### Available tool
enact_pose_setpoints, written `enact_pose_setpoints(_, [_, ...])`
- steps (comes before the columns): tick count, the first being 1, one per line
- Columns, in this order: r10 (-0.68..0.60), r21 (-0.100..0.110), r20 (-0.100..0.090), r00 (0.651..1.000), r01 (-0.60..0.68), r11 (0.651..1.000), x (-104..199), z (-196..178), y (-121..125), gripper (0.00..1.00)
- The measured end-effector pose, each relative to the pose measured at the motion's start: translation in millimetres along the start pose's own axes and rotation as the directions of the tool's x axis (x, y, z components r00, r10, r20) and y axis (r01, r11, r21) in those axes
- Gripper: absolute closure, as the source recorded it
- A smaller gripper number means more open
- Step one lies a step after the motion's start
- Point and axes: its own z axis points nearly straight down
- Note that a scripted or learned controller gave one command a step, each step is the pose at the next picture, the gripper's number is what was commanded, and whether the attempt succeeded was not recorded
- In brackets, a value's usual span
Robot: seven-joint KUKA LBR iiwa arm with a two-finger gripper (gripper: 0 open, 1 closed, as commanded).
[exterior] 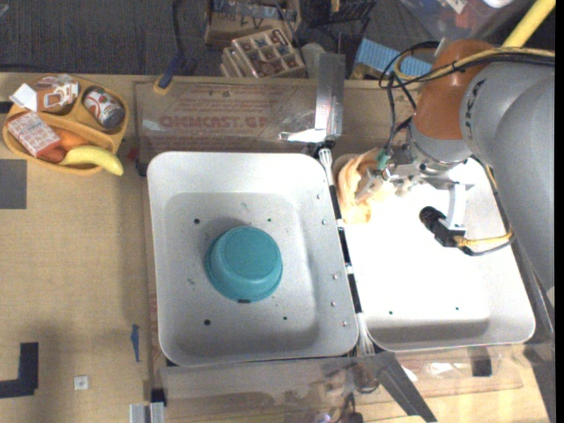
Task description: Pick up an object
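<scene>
We see the hand point(385, 176) at the right bin's point(458, 324) upper left corner, over a pale orange object point(355, 188) (its grip we cannot tell). A teal bowl point(245, 263) sits mid-left bin point(176, 192).

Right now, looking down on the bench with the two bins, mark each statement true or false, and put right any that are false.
1. A teal bowl lies upside down in the left bin. True.
2. The bowl is in the right bin. False: it is in the left one.
3. The claw is over the far left corner of the right bin, by a pale orange object. True.
4. A banana lies inside the left bin. False: it is in a dish of food left of the bins.
</scene>
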Motion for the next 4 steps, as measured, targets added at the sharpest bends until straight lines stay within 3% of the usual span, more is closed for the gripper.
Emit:
enact_pose_setpoints(1, [-0.003,-0.001,-0.002,1.000,0.003,1.000,2,-11,1,1.00])
enact_pose_setpoints(2, [-0.420,-0.002,-0.002,0.908,0.420,0.908,69,-96,-3,1.00])
enact_pose_setpoints(3, [-0.356,0.002,-0.005,0.935,0.356,0.935,73,-96,-8,1.00])
enact_pose_setpoints(4, [-0.237,0.004,-0.006,0.971,0.237,0.971,80,-102,-48,1.00])
